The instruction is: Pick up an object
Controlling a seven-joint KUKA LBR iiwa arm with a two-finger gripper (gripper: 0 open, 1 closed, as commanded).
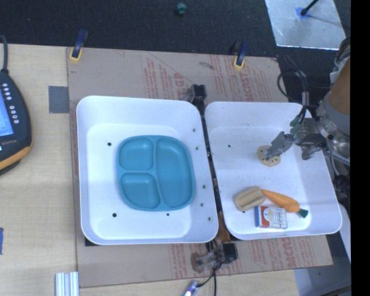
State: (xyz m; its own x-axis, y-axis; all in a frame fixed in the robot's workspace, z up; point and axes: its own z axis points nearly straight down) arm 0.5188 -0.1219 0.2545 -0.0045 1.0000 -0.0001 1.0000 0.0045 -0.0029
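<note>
Nearest, a small carton [271, 217]; claw [282, 145] — grip unreadable — over a round tan disc [269, 156].

Arm [340, 97] cut off at right edge; carton [271, 217] print illegible.

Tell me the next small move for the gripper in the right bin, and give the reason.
Probably a short drop straight down onto the small round tan piece. The gripper sits right at its upper edge in the right bin, with nothing seen held, while the carrot, bread piece and small carton lie farther toward the near rim.
</note>
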